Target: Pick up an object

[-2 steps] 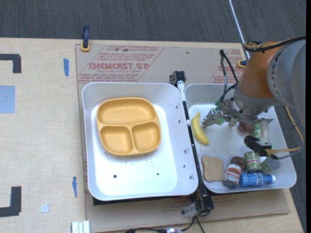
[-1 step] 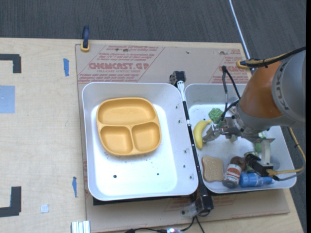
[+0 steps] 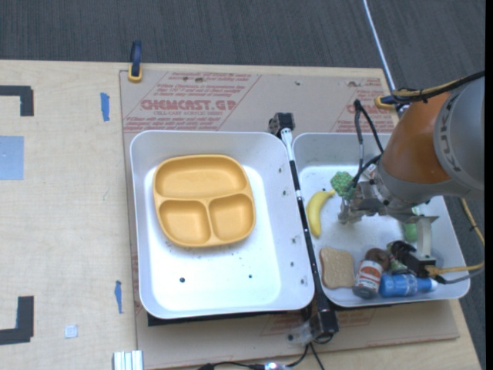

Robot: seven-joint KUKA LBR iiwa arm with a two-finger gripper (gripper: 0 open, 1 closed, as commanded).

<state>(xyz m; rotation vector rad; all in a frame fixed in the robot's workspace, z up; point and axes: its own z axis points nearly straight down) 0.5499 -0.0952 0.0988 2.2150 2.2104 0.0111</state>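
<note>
A: What is in the 2 bins?
B: The left bin (image 3: 154, 230) has a yellow tray (image 3: 204, 199). The right bin (image 3: 323, 154) has a banana (image 3: 316, 210), broccoli (image 3: 342, 181), bread (image 3: 337, 267), a can (image 3: 368, 277) and a blue bottle (image 3: 404, 285).
A: Where is the gripper (image 3: 353, 206)?
B: Low in the right bin, beside the banana, just under the broccoli. I cannot tell if it is wide or narrow.
</note>
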